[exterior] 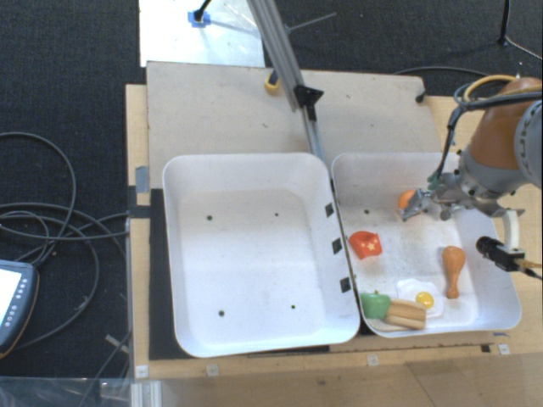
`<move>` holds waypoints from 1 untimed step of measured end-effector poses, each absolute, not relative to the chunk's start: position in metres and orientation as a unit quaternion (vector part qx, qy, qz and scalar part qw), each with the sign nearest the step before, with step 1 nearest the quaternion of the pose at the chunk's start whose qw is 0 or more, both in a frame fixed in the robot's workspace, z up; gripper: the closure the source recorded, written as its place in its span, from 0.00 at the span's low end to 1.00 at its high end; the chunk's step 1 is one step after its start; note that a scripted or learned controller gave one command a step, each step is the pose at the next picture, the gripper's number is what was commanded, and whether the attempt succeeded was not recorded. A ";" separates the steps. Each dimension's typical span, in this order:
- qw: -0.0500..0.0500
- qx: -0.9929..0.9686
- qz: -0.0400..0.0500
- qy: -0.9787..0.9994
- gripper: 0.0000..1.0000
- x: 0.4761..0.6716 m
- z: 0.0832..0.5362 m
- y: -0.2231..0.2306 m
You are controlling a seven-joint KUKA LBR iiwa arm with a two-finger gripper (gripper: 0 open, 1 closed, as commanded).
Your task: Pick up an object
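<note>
My gripper [427, 206] hangs low over the right bin [501, 308], near its back half. A small orange ball-like piece [407, 198] lies just at the gripper's left tip, touching or nearly touching it. In front of it lie a red pepper piece [366, 243], an orange drumstick [454, 268], a fried egg [422, 296], a green piece [374, 302] and a tan bread roll [405, 314].
The left bin [182, 227] stands beside the right one, their walls meeting at the middle. A grey slanted pole [284, 53] crosses the bench behind the bins. Cables and a pendant lie on the floor at the left.
</note>
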State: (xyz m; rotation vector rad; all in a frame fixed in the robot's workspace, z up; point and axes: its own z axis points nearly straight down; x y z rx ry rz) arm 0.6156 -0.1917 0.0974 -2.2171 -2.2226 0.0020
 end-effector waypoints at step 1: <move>-0.002 -0.706 -0.001 -0.708 1.00 0.618 0.112 -0.192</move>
